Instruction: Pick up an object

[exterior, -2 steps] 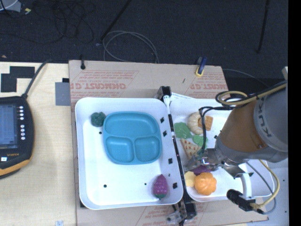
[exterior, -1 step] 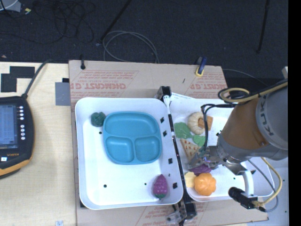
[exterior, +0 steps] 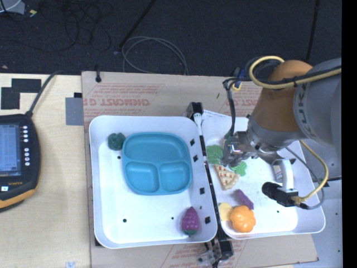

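Even overhead light is falling across the scene, leaving the 2 white bins (exterior: 106,205) bright but not washed out. The blue divided tray (exterior: 156,163) is catching a soft sheen along its ridges. Shadows are staying faint and short: a thin one is sitting under the purple grape toy (exterior: 190,221), and a broader soft one is lying beneath the arm (exterior: 290,102) in the right bin. The dark floor (exterior: 167,21) beyond the worktop (exterior: 50,216) is swallowing detail, with cables barely showing. Focus is looking slightly soft overall, with mild graininess, and small toys are appearing blurred at their edges.
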`<state>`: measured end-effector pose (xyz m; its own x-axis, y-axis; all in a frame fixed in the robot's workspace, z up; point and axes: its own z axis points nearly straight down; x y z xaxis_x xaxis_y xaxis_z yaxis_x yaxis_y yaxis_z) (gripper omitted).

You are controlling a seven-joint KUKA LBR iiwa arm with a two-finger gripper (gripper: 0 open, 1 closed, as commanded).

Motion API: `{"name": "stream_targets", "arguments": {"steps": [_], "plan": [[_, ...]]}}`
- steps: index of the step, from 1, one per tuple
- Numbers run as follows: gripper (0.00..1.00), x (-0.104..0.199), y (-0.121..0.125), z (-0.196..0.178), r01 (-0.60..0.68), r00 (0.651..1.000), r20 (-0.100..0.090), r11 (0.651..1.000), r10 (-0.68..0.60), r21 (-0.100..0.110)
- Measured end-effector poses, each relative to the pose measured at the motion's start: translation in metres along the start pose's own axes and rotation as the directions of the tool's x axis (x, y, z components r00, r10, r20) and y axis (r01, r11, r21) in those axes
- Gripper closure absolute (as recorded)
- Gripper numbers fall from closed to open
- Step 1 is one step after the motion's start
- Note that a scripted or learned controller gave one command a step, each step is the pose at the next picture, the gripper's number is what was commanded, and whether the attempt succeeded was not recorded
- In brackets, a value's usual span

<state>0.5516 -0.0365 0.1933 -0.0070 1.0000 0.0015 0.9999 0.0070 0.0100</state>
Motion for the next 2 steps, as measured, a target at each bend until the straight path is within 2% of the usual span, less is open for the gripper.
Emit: {"name": "stream_targets", "arguments": {"steps": [1,2], "plan": [[0.00,-0.002,-0.004,0.006,-0.004,1.000,0.001,1.000,0.004,0.013],[0.00,-0.070,-0.023,0.085,-0.012,1.000,0.001,1.000,0.012,0.019]]}}
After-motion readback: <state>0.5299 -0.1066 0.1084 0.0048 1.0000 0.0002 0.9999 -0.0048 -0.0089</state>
